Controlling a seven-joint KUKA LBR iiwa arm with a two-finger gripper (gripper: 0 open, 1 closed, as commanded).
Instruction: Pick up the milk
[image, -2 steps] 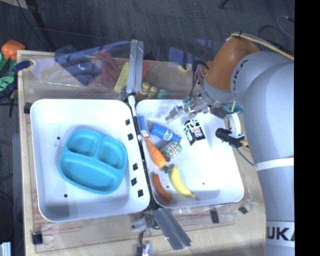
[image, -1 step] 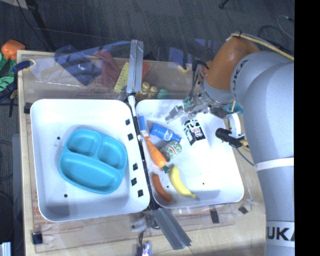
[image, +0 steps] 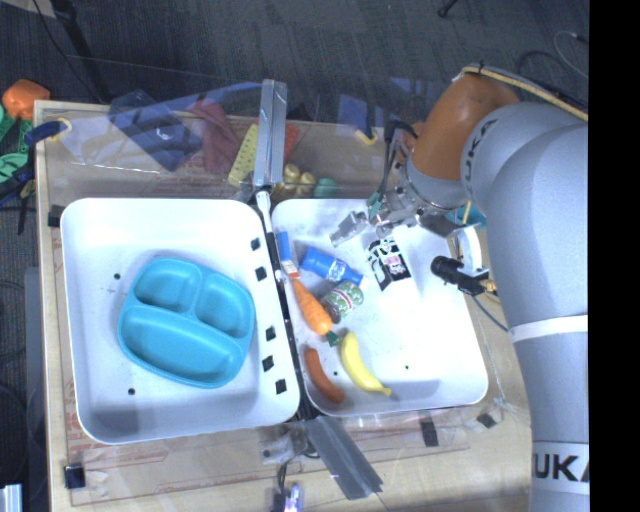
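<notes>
The milk (image: 388, 262) is a small white carton with black patches, lying in the right bin (image: 440, 340) near its back. My gripper (image: 366, 224) hangs over the back of this bin, just up and left of the carton. No part of the carton shows inside the gripper. The grey arm with its orange band (image: 455, 125) comes in from the right and hides the bin's back right corner.
Left of the milk lie a blue bottle (image: 330, 267), a green can (image: 346, 298), a carrot (image: 312, 308), a banana (image: 360, 367) and a sausage (image: 322, 375). The left bin (image: 90, 260) holds a blue divided plate (image: 190, 320). Clutter sits behind the bins.
</notes>
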